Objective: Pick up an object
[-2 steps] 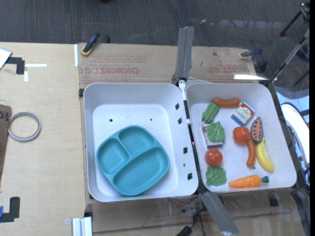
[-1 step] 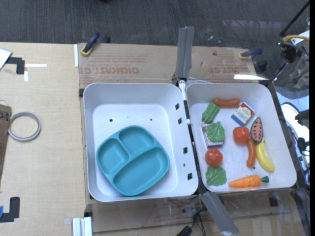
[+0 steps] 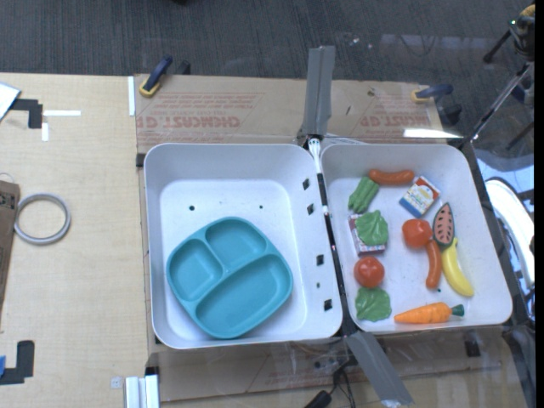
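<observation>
The right bin (image 3: pixel 476 185) holds several toy foods. A sausage (image 3: pixel 391 177) and a small juice carton (image 3: pixel 419 197) lie at its far side, with a green pepper (image 3: pixel 363 195) to their left. Mid-bin are a lettuce card (image 3: pixel 370 230), an orange-red fruit (image 3: pixel 416 232), a watermelon slice (image 3: pixel 443 223), a red chilli (image 3: pixel 433 266) and a banana (image 3: pixel 456 270). Near the front lie a tomato (image 3: pixel 369 271), a green leaf (image 3: pixel 372 303) and a carrot (image 3: pixel 425 314).
The left bin (image 3: pixel 170 177) holds a teal three-compartment plate (image 3: pixel 229 275). A roll of tape (image 3: pixel 38 218) lies on the wooden bench at far left. Brown cardboard (image 3: pixel 221 109) lies behind the bins, and a grey divider post (image 3: pixel 320 87) stands between them.
</observation>
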Controlling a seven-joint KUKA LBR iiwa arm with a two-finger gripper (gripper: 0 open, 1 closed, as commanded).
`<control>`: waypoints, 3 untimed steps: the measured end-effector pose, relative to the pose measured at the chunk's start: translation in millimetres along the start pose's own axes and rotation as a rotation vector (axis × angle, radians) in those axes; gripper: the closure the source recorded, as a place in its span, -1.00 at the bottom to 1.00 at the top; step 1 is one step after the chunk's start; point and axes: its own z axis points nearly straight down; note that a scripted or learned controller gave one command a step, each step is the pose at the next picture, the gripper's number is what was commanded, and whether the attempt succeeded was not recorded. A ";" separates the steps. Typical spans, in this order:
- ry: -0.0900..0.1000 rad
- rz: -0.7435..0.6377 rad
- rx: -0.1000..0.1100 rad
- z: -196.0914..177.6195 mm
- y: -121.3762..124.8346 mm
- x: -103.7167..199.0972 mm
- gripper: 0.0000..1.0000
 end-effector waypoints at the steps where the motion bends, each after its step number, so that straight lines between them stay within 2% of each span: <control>1: -0.010 -0.006 0.003 -3.8 -1.0 1.4 1.00; 3: -0.028 -0.019 0.008 -11.5 -2.9 4.3 1.00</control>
